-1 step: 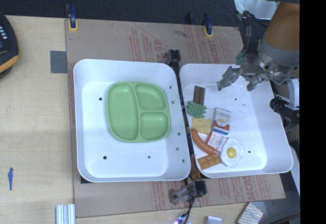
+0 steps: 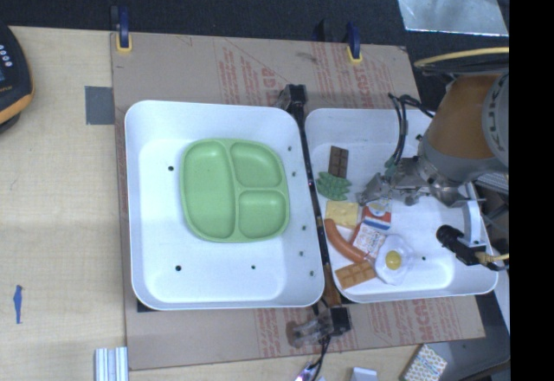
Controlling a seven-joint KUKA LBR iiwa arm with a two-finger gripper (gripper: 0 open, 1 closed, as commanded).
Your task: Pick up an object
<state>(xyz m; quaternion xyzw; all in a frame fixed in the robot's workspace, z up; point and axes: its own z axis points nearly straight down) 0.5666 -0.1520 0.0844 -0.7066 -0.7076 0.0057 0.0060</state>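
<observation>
Claw (image 2: 381,189) hangs low in the right bin (image 2: 450,280), just above the small carton (image 2: 372,232); whether it is open or gripping cannot be told. Toy food sits crowded along that bin's left wall: chocolate bar (image 2: 338,162), leafy green (image 2: 332,185), sausage (image 2: 344,242), fried egg (image 2: 392,261), likely pooled there as pick targets. A green divided plate (image 2: 234,189) lies in the left bin (image 2: 156,275).

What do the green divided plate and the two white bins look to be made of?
Green plate: likely molded plastic, matte, with uniform color and soft rounded dividers. White bins: probably thin formed plastic, smooth and slightly glossy, with rounded corners and rims. Neither can be confirmed from looks alone.
</observation>
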